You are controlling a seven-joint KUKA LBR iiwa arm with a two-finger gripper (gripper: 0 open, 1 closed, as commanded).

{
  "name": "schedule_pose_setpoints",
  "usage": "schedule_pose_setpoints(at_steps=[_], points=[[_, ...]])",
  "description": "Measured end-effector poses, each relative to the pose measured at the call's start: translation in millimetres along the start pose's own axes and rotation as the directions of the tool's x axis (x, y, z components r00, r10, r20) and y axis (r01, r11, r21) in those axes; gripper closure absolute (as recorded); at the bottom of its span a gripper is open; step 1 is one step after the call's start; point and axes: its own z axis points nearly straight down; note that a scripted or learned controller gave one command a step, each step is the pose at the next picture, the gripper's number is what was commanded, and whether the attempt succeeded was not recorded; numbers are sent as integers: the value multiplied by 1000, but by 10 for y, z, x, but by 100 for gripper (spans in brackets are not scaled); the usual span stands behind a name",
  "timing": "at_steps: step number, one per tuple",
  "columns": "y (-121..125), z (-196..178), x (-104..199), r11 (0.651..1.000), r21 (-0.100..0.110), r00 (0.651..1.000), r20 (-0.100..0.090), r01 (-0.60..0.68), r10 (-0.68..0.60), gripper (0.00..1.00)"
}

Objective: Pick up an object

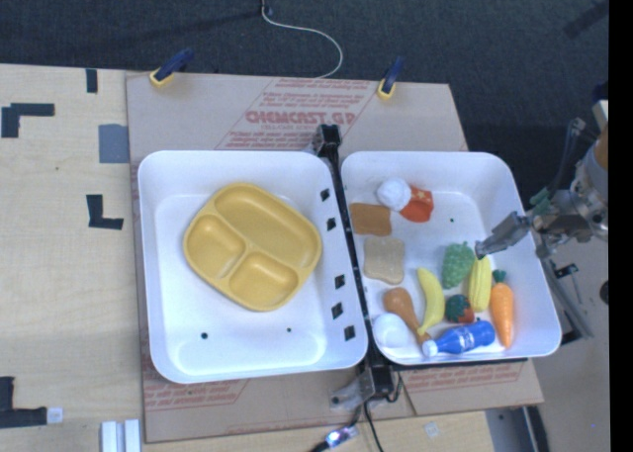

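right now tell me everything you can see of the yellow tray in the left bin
The yellow tray looks like smooth moulded plastic, a rounded square with a raised rim and three compartments: one large along its upper side, two smaller ones below, split by low ridges. It lies flat, right way up, turned at an angle to the bin walls, in the upper middle of the left bin. Nothing lies in its compartments, and it touches only the bin floor.

Printed in red capitals on the flat brown cardboard sheet under the two white bins, upside down from this camera: a large word seemingly reading "CHEMCAST GP", with smaller red lines too fine to read.
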Motion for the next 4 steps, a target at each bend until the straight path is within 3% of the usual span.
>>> schedule_pose_setpoints(at_steps=[1,2,4], points=[[18,-47,1,1000,-9,1000,3,3,-3,0],[-62,465,70,1000,-4,1000,1,3,-3,0],[17,1383,123,1000,-4,1000,1,3,-3,0]])
